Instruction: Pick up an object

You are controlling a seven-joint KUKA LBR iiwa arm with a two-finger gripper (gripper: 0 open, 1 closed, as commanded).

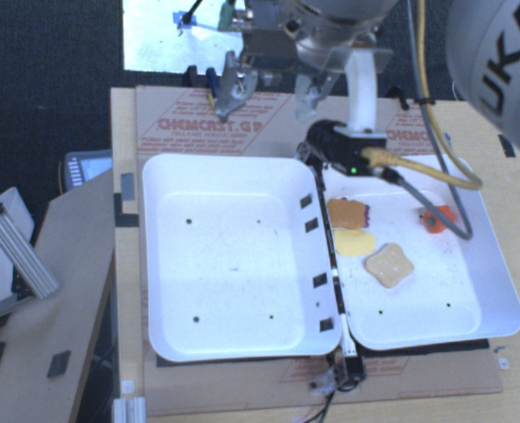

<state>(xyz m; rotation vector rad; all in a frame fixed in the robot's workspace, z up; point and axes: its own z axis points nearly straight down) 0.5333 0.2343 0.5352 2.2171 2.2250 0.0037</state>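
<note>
Lettering reading "CHEMCAST GP" ran in red across the brown board (209,123) under the bins, and the letters "UKA" showed in black on the grey arm (498,55) at the upper right.

The gripper (267,95) hung over that board, above the far rim of the left bin (234,254). Its two metal fingers (232,86) stood spread well apart, with nothing between them and nothing touching them.

The objects lay in the right bin (454,307), below and to the right of the fingers and well apart from them. An orange-brown piece with a purple edge (348,212) lay nearest; a pale yellow disc (355,242) touched it on the near side, and a tan toast-shaped piece (390,265) sat just beside the disc. A small orange-red object (436,219) lay farther right, partly crossed by a grey cable (441,179).
</note>
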